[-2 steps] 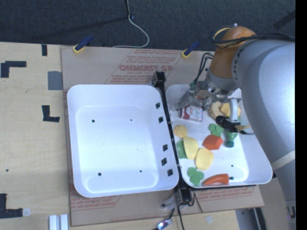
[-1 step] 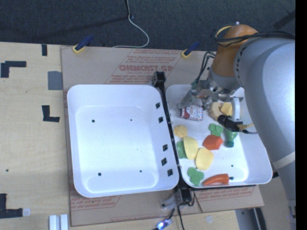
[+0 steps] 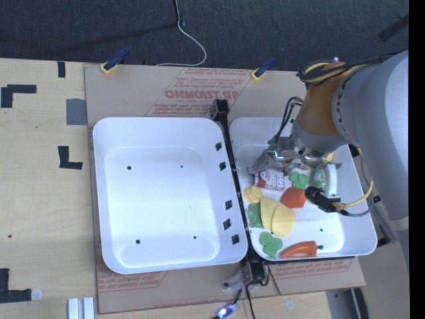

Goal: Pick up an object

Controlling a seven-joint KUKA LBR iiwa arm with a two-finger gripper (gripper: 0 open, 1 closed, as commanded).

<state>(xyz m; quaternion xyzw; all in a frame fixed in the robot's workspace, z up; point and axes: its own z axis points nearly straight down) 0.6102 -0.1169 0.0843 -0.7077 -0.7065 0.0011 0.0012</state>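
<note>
The gripper (image 3: 279, 159) is lowered over a red-and-white packet (image 3: 271, 178) among toys in the right bin (image 3: 358, 241), apparently for grasping; its grip cannot be told.

Grey arm (image 3: 382, 105) w/ orange band (image 3: 317, 108), black and yellow cables, metal tool (image 3: 282, 158).

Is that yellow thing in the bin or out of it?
In: the yellow thing lies inside the right bin, among the other toys.

arm (image 3: 372, 111) cut off at right edge, covering right bin's (image 3: 358, 241) far corner, red-and-white packet (image 3: 271, 178) print unreadable
</note>
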